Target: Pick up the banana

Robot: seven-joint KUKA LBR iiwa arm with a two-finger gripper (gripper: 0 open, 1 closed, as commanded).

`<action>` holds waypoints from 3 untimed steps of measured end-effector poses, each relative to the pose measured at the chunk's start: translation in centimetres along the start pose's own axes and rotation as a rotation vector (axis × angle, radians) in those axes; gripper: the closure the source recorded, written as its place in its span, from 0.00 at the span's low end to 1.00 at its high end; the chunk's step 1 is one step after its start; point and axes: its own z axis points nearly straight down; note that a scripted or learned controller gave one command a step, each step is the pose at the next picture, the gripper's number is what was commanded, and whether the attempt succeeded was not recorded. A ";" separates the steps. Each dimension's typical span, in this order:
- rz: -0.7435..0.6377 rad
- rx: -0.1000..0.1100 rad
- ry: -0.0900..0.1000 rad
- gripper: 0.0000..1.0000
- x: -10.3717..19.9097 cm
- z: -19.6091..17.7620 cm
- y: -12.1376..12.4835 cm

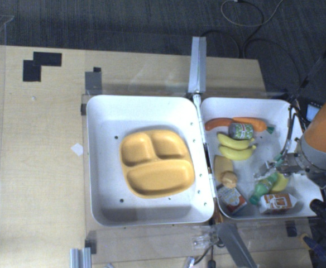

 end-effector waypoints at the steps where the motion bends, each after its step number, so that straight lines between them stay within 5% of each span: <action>1: 0.012 -0.018 0.003 0.00 -3.3 2.9 3.7; 2: 0.005 -0.029 -0.006 1.00 -3.4 1.7 4.0; 3: -0.002 -0.034 -0.008 1.00 -3.3 0.5 4.3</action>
